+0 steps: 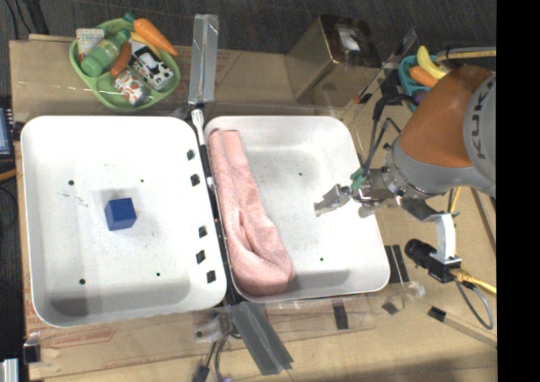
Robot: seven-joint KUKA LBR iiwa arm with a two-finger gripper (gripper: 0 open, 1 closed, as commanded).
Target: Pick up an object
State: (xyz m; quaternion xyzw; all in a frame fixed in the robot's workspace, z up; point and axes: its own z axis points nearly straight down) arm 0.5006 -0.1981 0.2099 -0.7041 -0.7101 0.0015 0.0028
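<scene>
A blue cube (121,212) sits in the left white bin (51,144), left of its middle. A long pink cloth (246,216) lies crumpled along the left wall of the right white bin (337,131), running from back to front. My gripper (348,203) hangs over the right side of the right bin, well to the right of the cloth and far from the cube. Its two fingers (331,200) stand apart with nothing between them. The grey arm with its orange band (443,115) comes in from the right.
A green bowl (108,95) of toy food stands behind the left bin. A brown cardboard box (325,56) sits behind the right bin. A ridge with black clips (202,203) divides the bins. Cables and small black parts lie on the bench at the right.
</scene>
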